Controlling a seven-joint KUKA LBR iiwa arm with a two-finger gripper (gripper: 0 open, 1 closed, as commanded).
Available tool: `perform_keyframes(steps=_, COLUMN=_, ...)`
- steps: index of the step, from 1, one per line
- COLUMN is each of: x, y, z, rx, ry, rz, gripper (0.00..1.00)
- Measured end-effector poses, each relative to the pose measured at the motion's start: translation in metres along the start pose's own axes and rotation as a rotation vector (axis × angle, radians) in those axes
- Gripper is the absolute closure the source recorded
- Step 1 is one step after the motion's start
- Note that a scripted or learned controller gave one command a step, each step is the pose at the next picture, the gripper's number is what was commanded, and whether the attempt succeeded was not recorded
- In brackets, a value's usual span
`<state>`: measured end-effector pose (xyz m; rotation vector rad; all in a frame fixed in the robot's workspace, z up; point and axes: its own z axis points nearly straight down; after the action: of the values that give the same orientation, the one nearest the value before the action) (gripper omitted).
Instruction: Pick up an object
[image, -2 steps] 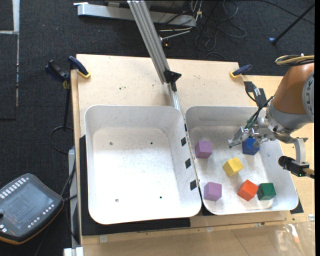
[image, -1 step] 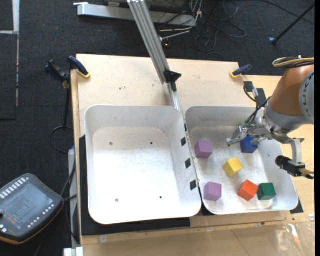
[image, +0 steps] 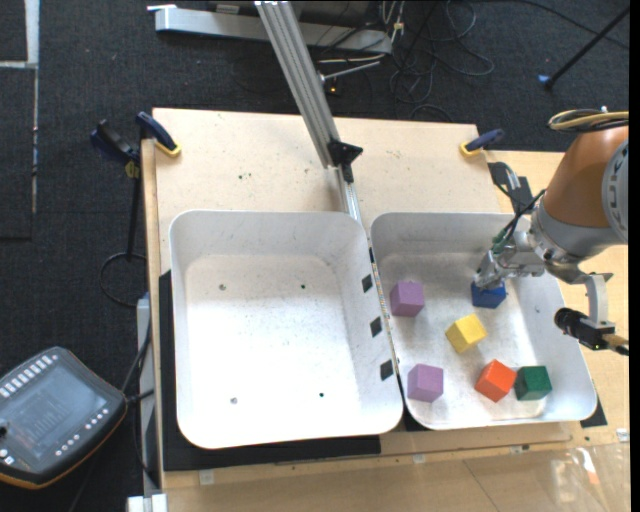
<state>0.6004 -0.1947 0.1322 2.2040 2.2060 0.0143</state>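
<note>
Six blocks lie in the right bin (image: 570, 405). The gripper (image: 492, 278) is low over the blue block (image: 488, 295), at about two o'clock in that bin, and touches its top; whether the block sits between the fingers, or whether the jaws are apart or together, I cannot tell. From the blue block, one purple block (image: 407, 297) lies at nine o'clock, the yellow block (image: 465, 333) at seven. The second purple block (image: 425, 382) lies near the bin's front. The orange block (image: 495, 380) touches the green block (image: 533, 382) near its five o'clock corner. The left bin (image: 190, 240) adjoins.
</note>
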Motion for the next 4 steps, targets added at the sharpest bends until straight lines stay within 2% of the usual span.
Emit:
perform_keyframes(steps=1, x=-0.002, y=0.006, z=-0.064, rx=0.015, ry=0.007, rz=-0.002, gripper=1.00)
perform_keyframes(steps=2, x=0.004, y=0.005, z=-0.124, rx=0.015, ry=0.007, rz=-0.003, gripper=1.00)
perform_keyframes(steps=3, x=0.004, y=0.005, z=-0.126, rx=0.020, ry=0.008, rz=-0.002, gripper=1.00)
perform_keyframes(steps=4, x=0.051, y=0.011, z=-0.114, rx=0.023, ry=0.011, rz=-0.006, gripper=1.00)
